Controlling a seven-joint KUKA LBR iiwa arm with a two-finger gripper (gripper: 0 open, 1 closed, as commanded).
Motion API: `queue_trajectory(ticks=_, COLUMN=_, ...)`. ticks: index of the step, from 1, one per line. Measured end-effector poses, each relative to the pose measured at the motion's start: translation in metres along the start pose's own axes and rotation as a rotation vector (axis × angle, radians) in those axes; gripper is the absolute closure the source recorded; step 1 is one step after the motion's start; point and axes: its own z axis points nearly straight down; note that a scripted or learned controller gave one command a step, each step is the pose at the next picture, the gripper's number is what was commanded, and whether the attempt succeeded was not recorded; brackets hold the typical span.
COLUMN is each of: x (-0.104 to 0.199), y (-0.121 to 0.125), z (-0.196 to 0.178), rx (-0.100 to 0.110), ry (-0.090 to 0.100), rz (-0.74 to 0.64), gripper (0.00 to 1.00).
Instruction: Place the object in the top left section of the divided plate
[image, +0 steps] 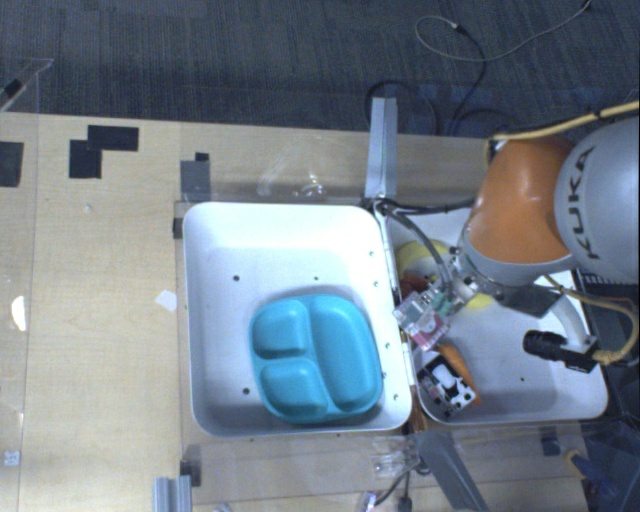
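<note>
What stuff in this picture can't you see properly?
- Gripper, camera view: dark and small against the right bin, so open or shut cannot be told.
- Orange object beside it: partly covered by the gripper, so what it is stays unclear.
- Yellow object: mostly hidden under the arm.
- Right bin: much of it is covered by the arm.

The blue divided plate shows fully.

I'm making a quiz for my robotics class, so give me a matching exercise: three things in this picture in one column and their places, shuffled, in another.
Things:
1. divided plate
2. orange object
3. gripper

Places:
A. right bin, against the gripper
B. left bin, lower middle
C. right bin, near its left wall and front edge

Pairs: 1-B, 2-A, 3-C
</note>
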Motion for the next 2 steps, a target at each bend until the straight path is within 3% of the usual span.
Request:
queue_trajectory(ticks=1, x=0.075, y=0.009, z=-0.053, rx=-0.002, ry=-0.001, rz=0.08, gripper=1.0)
queue_trajectory(ticks=2, x=0.114, y=0.037, z=-0.045, rx=-0.001, ry=0.0, rz=-0.081, gripper=1.0)
